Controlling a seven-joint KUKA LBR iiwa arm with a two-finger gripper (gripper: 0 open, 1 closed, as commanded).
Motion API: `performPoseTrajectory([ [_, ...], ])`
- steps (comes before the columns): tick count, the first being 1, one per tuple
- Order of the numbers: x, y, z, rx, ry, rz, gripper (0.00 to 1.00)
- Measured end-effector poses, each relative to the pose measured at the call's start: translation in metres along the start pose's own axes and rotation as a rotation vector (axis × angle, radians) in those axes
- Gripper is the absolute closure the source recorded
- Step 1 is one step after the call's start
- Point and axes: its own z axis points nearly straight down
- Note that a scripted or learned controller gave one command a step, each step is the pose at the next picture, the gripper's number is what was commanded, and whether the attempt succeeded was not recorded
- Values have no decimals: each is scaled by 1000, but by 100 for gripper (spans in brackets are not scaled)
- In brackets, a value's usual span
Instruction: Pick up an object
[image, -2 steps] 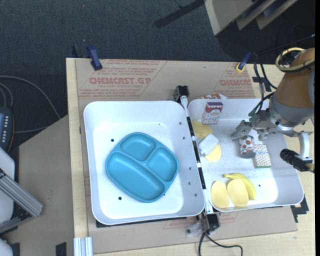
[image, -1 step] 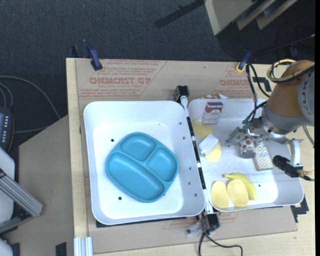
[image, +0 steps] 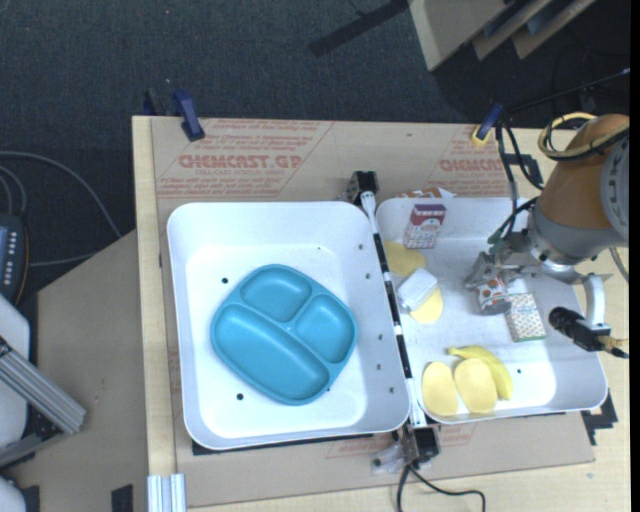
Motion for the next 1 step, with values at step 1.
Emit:
performPoseTrajectory([
  [1,51,16,10,-1,0,-2,100],
])
